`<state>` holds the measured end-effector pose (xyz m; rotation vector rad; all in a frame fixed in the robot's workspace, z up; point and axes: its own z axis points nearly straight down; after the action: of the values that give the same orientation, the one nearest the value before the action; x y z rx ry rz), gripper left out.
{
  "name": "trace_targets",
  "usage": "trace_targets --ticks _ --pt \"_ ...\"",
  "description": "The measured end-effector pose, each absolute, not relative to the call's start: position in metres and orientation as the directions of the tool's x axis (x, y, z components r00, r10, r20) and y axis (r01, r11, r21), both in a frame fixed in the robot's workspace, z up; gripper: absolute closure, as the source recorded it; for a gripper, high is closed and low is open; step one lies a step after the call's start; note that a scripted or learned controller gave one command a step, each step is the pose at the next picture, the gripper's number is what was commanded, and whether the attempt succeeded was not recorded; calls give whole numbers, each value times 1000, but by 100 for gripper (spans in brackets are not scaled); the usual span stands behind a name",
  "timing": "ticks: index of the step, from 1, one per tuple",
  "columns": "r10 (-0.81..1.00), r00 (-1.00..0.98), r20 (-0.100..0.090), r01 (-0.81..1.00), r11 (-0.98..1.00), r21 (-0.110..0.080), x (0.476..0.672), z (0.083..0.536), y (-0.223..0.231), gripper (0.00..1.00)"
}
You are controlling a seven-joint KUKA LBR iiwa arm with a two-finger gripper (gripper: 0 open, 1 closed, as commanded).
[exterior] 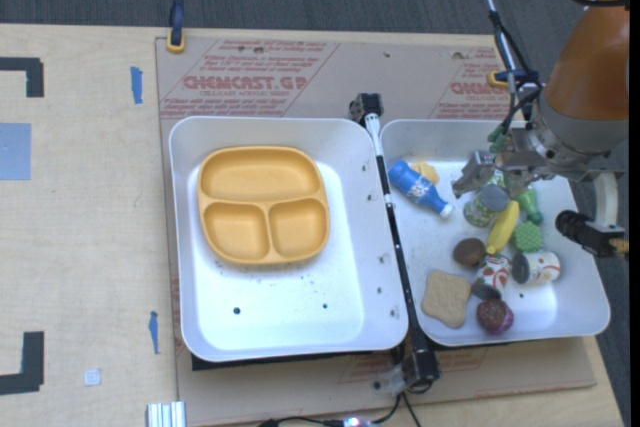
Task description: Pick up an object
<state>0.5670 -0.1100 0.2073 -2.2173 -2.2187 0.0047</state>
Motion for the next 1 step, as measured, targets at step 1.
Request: trace_targets --ticks 1 --pt "1000 1 -6 1000 -1 13 569 131 -109 0"
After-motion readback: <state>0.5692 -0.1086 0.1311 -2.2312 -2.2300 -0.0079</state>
